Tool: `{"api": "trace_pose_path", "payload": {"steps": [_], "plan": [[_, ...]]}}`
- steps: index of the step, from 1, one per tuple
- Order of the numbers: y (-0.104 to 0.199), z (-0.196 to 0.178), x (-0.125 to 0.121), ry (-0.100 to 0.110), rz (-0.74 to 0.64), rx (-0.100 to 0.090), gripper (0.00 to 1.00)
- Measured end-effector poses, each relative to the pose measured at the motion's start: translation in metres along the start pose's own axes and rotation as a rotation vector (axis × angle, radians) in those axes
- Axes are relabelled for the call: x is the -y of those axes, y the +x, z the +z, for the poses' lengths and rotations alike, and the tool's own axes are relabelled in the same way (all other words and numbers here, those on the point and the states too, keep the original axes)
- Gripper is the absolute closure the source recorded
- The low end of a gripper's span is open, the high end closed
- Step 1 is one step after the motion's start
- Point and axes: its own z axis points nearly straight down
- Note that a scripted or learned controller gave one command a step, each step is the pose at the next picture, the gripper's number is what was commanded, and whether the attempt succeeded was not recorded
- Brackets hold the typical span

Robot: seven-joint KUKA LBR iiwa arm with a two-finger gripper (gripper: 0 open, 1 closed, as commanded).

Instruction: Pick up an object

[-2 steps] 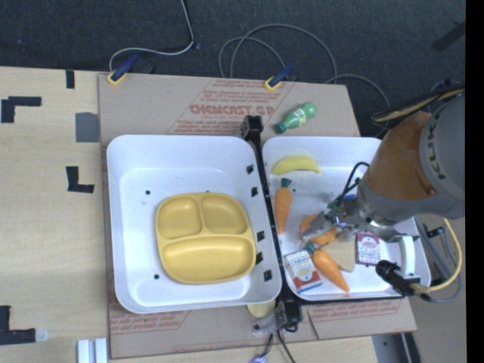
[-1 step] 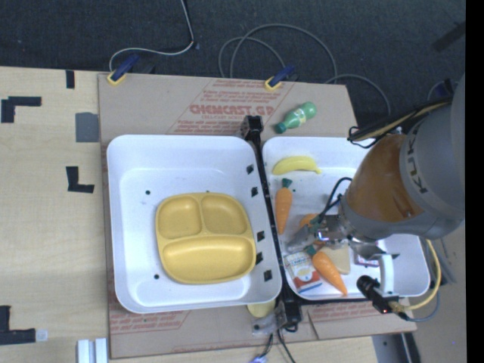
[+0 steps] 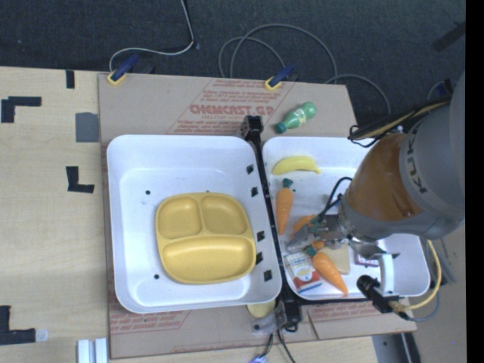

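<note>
Cardboard-backed bins (image 3: 121, 203) hold tray (image 3: 205, 237), carrots (image 3: 283, 209), banana (image 3: 296, 165); tool (image 3: 311, 237) state unclear.

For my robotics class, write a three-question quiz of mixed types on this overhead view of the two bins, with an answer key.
1. True or false: the yellow divided plate lies in the left bin.
2. Multiple choice: where is the green bottle? A) in the right bin B) on the cardboard sheet behind the bins C) on the plate
3. Short answer: which yellow fruit lies near the far edge of the right bin?

Key:
1. True.
2. B.
3. The banana, just beyond a carrot. The gripper is low over the pile of items there, near another carrot.
</note>
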Motion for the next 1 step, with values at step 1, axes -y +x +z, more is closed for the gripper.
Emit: {"api": "trace_pose_path", "payload": {"steps": [1], "plan": [[0.0003, -0.0103, -0.0013, -0.002, 0.0, -0.001, 1.0]]}}
